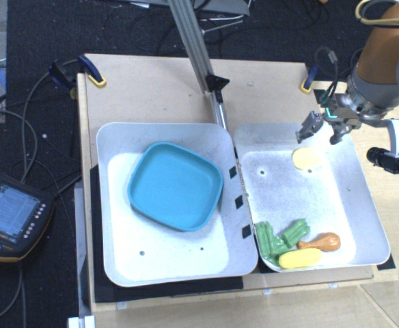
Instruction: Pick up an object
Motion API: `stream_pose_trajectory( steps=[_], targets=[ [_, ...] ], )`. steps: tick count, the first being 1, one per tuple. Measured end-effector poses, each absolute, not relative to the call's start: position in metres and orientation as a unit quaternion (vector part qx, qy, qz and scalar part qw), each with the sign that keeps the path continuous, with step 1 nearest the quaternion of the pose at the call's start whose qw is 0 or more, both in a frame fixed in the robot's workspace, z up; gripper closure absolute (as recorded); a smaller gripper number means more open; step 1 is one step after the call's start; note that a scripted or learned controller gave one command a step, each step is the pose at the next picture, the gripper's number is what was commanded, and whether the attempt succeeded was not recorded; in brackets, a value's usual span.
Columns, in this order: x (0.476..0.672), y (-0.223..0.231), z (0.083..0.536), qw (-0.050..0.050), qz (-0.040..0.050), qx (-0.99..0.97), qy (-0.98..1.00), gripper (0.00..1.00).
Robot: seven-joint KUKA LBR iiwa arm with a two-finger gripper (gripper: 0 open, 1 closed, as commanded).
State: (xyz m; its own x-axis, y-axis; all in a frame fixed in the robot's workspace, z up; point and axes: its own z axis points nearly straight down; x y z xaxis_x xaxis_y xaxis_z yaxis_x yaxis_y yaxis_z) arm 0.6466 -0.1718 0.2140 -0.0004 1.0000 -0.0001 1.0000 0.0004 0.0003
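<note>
Black cable trails across the dark floor at the far left, where a handheld control pendant (8, 217) lies with its screen up, out of the working area. Next comes the pale wooden counter (152, 91), which carries two shallow white bins side by side so that things can be moved from one to the other. The left bin (117, 251) holds a blue square plate (176, 186), lying flat and slightly turned, taking up most of its far half. A slanted metal pole (193, 39) runs from the far edge down to the seam between the bins.

The right bin (363, 203) holds the likely targets. A pale yellow disc (307, 158) lies alone in its far part, well apart from a cluster packed into the near corner: a green piece (278, 238), a yellow piece (300, 258) at the rim, and an orange-brown drumstick-shaped piece (320, 242) just beside them. The cluster touches the bin wall, which would likely crowd a grasp; the lone disc looks easier to approach.

The tool (320, 130) hangs at the far right over the right bin, just beyond the disc, its fingers spread and pinching nothing. From that position I judge the disc to be the aim, with the descent not yet made.
</note>
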Motion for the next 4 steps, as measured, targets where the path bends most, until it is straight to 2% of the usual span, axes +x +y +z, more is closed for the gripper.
stream_pose_trajectory(
  steps=[1,3,4],
  targets=[
    [0.647,-0.172,0.214,0.000,0.0001,0.707,0.707,0.00],
    [0.637,-0.174,0.098,-0.002,-0.0013,0.707,0.707,0.00],
    [0.637,-0.174,0.095,0.000,-0.0001,0.707,0.707,0.00]
  ],
)
